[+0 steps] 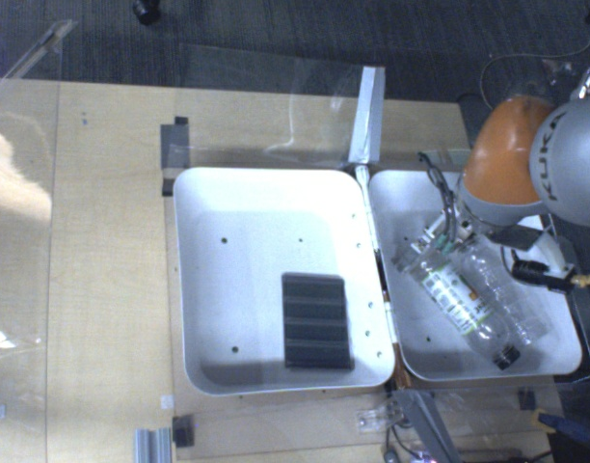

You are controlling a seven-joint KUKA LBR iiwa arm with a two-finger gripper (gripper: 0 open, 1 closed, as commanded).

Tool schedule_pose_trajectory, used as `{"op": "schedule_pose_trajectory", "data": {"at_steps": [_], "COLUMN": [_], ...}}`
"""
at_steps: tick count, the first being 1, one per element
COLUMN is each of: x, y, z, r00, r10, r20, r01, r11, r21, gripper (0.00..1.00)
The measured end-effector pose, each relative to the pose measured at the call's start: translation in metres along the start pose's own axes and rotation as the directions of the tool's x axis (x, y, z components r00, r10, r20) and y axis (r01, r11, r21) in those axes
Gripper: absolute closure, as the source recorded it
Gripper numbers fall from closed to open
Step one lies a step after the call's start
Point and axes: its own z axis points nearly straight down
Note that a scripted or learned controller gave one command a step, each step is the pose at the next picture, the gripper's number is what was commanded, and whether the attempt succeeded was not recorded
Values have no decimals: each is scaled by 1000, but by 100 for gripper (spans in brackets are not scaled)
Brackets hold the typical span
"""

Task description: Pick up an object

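Two shallow white bins sit side by side on a pale wooden bench (102, 258), parted by a narrow rim, with an upright grey metal strip (367, 114) rising at the far end of the seam between them. The left white bin (208, 220) carries a single black ribbed rectangular block (316, 321), lying flat toward the near side and a little right of centre, well apart from every wall but the near one. In the right white bin (411, 355) lies a clear plastic bottle with a printed label and a dark cap (469, 302), stretched on its side along a slant, its cap end near the bin's near right corner and its other end up toward the middle. The grey arm with its orange band (507, 157) reaches in from the right and hangs over the far part of that bin, dark cables trailing beside it. Its two-finger gripper (440, 239) sits low at the bottle's upper end, apparently touching or just beside the clear plastic. Glare and the see-through bottle blur the fingers, so whether they are spread or pressed together cannot be told, nor whether the bottle lies between them.
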Motion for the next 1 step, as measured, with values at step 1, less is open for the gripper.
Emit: {"op": "schedule_pose_trajectory", "data": {"at_steps": [1], "x": [0], "y": [0], "z": [0], "r00": [1000], "r10": [0], "r20": [0], "r01": [0], "r11": [1000], "r21": [0], "gripper": [0]}}
